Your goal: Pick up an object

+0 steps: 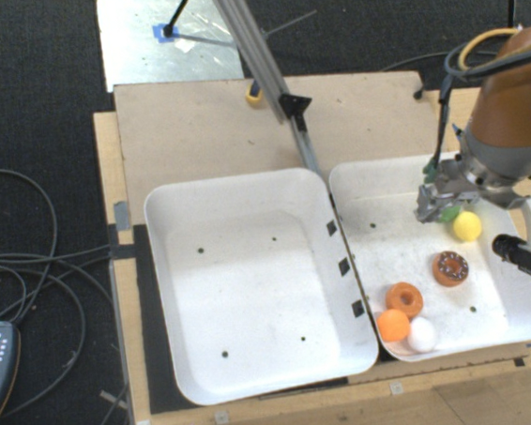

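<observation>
Your arm reaches in from the right, wrist bent down over the right bin. Its pincer sits just beside the yellow ball; you cannot tell its state.

A single fixed camera looks down from above the bench at a slant, set far enough back to take in both white bins whole: the left bin fills the centre of the frame and the right bin sits toward the lower right. Dark floor shows along the top and left edges, with loose cables at the far left. The arm enters from the upper right of the frame.
</observation>
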Action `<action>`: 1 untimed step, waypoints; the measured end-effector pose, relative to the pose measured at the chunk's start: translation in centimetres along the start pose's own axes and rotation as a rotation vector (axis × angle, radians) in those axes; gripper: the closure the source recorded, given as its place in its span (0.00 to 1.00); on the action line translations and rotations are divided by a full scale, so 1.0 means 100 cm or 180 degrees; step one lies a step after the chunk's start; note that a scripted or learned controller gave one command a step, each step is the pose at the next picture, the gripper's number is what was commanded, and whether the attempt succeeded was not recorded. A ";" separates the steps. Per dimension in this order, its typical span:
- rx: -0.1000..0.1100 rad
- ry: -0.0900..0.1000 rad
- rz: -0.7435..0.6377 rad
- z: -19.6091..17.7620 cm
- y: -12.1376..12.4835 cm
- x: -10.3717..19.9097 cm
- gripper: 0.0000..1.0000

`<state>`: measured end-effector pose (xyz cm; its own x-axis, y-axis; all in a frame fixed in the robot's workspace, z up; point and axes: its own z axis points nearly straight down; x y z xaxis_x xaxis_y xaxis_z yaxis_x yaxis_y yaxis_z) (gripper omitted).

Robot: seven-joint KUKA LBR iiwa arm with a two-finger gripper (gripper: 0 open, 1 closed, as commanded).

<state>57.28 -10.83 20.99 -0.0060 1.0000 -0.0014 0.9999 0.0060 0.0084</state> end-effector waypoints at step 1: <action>0.0002 -0.0001 0.0002 -0.049 0.010 -0.005 1.00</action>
<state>58.21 -11.36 25.89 -0.0054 1.0000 -0.0018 1.0000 0.0054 0.0077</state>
